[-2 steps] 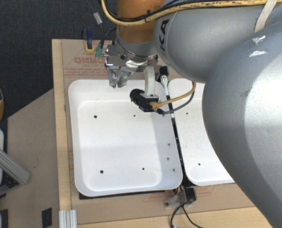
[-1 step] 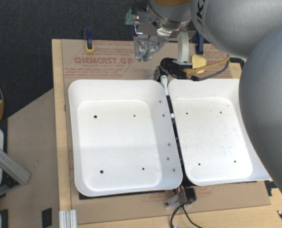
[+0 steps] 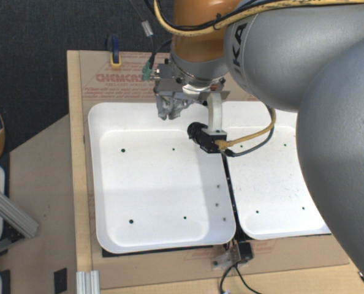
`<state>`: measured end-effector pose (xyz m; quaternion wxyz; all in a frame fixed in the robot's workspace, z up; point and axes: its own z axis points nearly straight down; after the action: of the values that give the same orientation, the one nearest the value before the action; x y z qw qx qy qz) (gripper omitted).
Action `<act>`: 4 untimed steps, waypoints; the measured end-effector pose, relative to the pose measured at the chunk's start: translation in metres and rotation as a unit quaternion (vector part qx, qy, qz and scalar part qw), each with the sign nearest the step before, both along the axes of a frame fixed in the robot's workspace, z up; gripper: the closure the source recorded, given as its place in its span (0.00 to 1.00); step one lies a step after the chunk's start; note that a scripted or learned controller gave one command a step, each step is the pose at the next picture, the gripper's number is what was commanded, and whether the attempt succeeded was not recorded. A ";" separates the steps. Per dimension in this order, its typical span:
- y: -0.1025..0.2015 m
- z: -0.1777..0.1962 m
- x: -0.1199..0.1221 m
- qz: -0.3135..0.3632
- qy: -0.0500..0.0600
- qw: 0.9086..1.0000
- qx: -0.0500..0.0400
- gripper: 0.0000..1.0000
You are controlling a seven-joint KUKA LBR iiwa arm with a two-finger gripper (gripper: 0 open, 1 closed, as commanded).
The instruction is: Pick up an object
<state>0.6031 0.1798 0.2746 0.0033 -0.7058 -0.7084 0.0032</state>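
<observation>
**Claw poised at the far rim of the left bin**

The claw [image 3: 170, 110] hangs over the far rim of the left bin [image 3: 108, 182], its grey fingers [image 3: 165, 111] drawn close together with nothing between them. The arm [image 3: 304, 60] looms over the right bin [image 3: 280, 195], which adjoins the left bin. No object to pick can be made out in the left bin.

A robotics lab: cabled arm [image 3: 280, 54] over white bins [image 3: 102, 164] on a cardboard-covered bench [image 3: 81, 103].
</observation>
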 end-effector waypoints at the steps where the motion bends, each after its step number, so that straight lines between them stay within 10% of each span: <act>1: -0.041 0.059 0.019 -0.004 -0.009 1.000 0.000 1.00; 2: -0.009 0.005 0.041 -0.001 -0.001 1.000 0.000 1.00; 3: -0.081 0.068 0.065 -0.005 -0.009 1.000 -0.001 1.00; 4: -0.016 0.001 0.062 0.001 0.000 1.000 0.000 1.00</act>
<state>0.6647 0.1640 0.2751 0.0035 -0.7051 -0.7091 0.0030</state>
